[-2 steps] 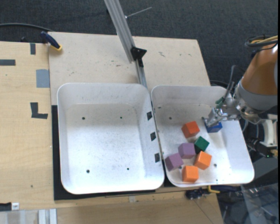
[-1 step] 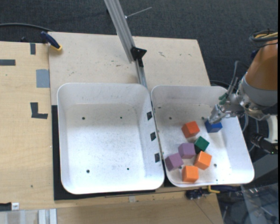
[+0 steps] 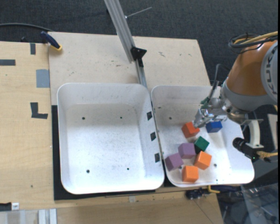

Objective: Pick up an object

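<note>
Both bins, left bin (image 3: 70,101) and right bin (image 3: 170,97), look like white plastic, slightly glossy, speckled with dark scuffs. Bench top (image 3: 18,92) is pale wood, matt, grain visible. Blocks look matt, foam-like: orange block (image 3: 191,173), purple block (image 3: 186,150). Slanted rail (image 3: 119,20) is bare metal, dull sheen. Gripper (image 3: 206,117) is shiny metal. Arm's orange band (image 3: 245,71) is glossy.

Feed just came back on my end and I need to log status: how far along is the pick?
Done: the arm has reached into the right bin, and the gripper sits low among the blocks, beside the red-orange block and the blue block. In hand: nothing visibly between the fingers; whether they are open or shut is unclear. Left: closing on a block and lifting it. The purple blocks, green block and orange blocks lie untouched.
</note>
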You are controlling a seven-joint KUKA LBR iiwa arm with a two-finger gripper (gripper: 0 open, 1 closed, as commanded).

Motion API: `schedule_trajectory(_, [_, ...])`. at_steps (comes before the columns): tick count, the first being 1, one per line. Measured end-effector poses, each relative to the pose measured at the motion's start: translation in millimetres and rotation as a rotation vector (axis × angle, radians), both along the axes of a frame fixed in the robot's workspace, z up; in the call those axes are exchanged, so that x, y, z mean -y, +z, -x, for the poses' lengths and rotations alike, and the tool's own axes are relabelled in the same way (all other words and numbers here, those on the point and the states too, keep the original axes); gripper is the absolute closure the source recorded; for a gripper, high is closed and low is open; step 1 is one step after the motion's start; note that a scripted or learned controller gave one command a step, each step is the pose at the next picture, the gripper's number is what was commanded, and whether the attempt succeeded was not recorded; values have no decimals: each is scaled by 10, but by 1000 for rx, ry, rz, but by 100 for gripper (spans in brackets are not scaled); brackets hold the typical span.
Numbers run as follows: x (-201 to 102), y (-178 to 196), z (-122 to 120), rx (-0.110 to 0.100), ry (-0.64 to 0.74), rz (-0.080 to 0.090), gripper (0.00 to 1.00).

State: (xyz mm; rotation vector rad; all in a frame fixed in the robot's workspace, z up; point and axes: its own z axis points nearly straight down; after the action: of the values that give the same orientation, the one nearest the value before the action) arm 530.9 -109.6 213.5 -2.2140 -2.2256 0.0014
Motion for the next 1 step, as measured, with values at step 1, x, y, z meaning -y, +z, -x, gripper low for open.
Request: schedule_trajectory(1, [-594,106,-53,2,3,-1,100])
